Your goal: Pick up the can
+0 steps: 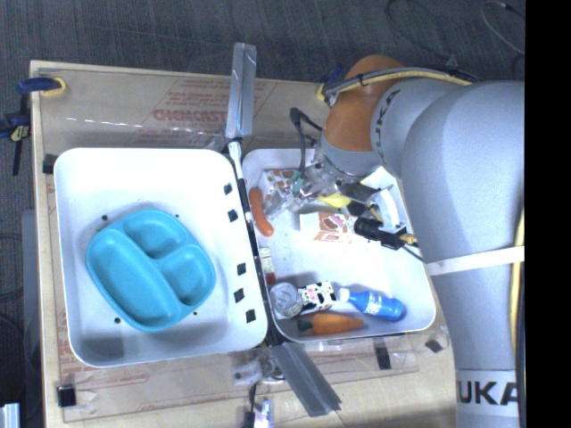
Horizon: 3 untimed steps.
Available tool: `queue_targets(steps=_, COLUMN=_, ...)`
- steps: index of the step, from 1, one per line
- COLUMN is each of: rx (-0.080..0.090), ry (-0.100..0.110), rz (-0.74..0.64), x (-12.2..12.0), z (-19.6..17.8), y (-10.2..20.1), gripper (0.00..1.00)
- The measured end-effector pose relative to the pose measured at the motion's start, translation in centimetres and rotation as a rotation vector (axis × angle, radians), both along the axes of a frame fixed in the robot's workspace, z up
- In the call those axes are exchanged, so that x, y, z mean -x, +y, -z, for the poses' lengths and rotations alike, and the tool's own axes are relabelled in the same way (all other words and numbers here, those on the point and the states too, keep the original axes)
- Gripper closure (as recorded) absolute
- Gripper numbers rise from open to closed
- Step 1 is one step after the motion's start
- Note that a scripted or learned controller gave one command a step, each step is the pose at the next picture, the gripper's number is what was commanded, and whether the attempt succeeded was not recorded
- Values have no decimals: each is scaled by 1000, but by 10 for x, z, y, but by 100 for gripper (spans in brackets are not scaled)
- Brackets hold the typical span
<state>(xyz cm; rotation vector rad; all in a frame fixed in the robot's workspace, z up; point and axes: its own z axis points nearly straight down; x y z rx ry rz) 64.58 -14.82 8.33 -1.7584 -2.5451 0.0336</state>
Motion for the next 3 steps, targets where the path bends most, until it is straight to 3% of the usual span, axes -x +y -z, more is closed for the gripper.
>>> queue_targets(steps=1, rx=10, ry=-47, rz=25, x=77, z=-6, y=-38, gripper=0)
queue_targets(steps=2, rx=9, ry=-45, rz=21, x=74, z=-5, y=-13, gripper=0)
queue_targets(steps=3, rx=27, ry=-58, rz=202, x=84, z=-9, y=29, gripper=0)
